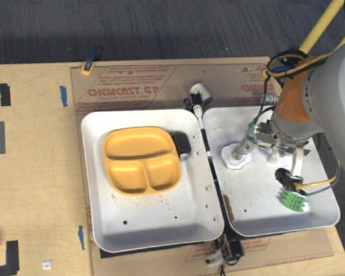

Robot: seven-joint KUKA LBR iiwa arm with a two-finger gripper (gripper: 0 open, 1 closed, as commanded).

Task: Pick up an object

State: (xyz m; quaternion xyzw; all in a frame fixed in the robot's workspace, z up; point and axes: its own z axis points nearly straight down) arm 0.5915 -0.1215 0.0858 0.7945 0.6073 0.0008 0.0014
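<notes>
While gripper [242, 152] touches white object [236, 159] — right bin [263, 219].

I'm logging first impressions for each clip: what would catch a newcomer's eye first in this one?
The big yellow divided tray dominates the left bin, with a small black object against its right edge. In the right bin, the grey arm with its orange band reaches down, its gripper at a small white object. A green toy-like piece lies near that bin's lower right corner.
</notes>
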